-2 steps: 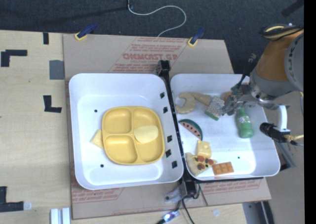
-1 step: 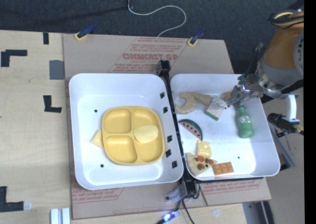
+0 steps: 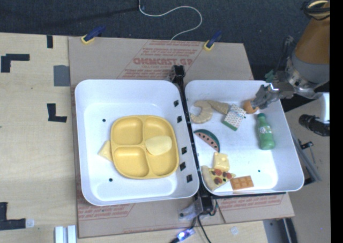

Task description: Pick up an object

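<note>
Several toys scattered loose in right bin (image 3: pixel 278 183), ready for picking: pizza (image 3: pixel 214 176) and waffle (image 3: pixel 241 183) nearest, watermelon (image 3: pixel 208 139) mid, bottle (image 3: pixel 264 132) beyond. Yellow tray (image 3: pixel 144 146) parked in left bin (image 3: pixel 91 97). Farthest, gripper (image 3: pixel 262 97) low at rim by orange piece (image 3: pixel 250 108), nothing visibly held; opening unreadable.

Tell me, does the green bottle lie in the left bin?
No, the green bottle lies in the right bin, near its right wall.
</note>
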Robot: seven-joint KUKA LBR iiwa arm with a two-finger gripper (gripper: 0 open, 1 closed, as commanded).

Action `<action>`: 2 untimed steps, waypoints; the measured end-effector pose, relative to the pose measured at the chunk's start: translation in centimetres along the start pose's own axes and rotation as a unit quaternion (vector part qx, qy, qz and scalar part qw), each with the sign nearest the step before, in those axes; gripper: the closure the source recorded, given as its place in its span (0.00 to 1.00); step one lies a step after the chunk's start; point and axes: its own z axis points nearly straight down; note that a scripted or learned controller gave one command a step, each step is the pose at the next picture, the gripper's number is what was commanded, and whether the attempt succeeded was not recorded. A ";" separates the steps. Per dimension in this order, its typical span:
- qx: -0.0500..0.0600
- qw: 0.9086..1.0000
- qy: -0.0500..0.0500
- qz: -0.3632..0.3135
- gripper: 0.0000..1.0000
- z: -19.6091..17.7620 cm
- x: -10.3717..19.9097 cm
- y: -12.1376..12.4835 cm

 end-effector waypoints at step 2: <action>0.003 1.000 0.001 -0.001 1.00 -0.2 9.0 -4.6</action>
